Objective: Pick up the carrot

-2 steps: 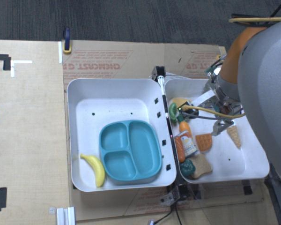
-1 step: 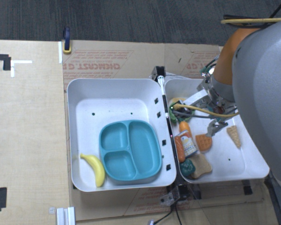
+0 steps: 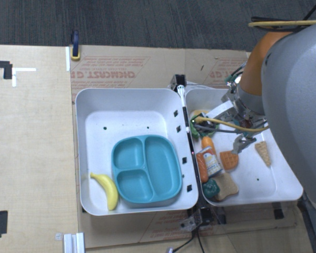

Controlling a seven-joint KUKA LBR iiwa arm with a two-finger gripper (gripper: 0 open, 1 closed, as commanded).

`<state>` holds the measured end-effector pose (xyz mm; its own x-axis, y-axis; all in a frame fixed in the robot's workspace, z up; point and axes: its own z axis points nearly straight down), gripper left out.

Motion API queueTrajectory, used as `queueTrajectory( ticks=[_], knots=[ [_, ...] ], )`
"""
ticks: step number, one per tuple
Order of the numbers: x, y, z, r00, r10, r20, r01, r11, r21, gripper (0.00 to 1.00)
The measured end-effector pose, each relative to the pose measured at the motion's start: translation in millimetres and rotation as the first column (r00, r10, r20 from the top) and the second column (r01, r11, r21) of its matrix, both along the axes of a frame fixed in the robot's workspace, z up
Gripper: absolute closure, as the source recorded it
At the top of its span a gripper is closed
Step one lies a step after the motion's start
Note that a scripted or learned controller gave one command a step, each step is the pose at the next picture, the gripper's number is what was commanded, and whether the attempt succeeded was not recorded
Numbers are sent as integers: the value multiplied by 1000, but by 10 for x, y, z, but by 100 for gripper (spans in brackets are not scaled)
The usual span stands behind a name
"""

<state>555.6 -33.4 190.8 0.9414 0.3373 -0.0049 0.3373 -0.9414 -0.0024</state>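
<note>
Reaching in from the right, the grey arm's gripper (image 3: 241,136) hangs over the right bin (image 3: 274,186), whether its fingers are open or closed cannot be told. The carrot (image 3: 200,166) lies against that bin's left wall, beside a small bottle (image 3: 210,157).

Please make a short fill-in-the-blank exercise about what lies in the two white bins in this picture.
1. The banana lies in the ____ bin.
2. The tray beside the banana is ____ in colour.
3. That tray has ____ compartments.
4. The arm reaches over the ____ bin.

Missing words: left; blue; three; right
</note>
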Motion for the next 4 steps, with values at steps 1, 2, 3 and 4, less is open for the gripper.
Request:
queueTrajectory(
  ticks=[1, 2, 3, 4],
  knots=[
    [0, 0, 0, 1000, 0, 1, 0, 1000, 0, 0],
    [0, 0, 0, 1000, 0, 1, 0, 1000, 0, 0],
    [0, 0, 0, 1000, 0, 1, 0, 1000, 0, 0],
    [0, 0, 0, 1000, -1, 1, 1, 1000, 0, 0]
  ],
)
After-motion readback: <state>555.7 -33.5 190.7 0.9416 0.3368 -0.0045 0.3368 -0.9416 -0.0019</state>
